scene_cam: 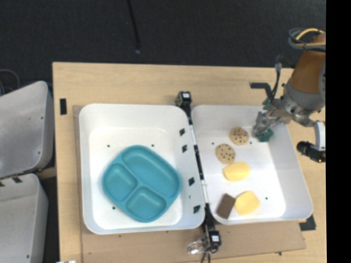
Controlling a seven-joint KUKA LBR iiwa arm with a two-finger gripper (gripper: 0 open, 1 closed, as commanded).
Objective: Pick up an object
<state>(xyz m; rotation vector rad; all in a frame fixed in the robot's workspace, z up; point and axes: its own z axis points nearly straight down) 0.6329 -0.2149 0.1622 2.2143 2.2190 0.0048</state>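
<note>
End effector (264,128) low in right bin (285,190), just beside upper cookie (238,135); finger spread unreadable, grasp unconfirmed.

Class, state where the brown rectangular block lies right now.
The brown rectangular block lies in the right white bin, near its front left corner, touching the yellow oval piece on its right.

The right bin (285,190) contains five items. Two round tan cookies with dark chips lie flat: one (238,136) toward the far side, one (225,153) just nearer and left of it. A yellow oval piece (237,172) lies below them. A second yellow piece (247,203) touches a brown block (226,205) near the front wall.
</note>
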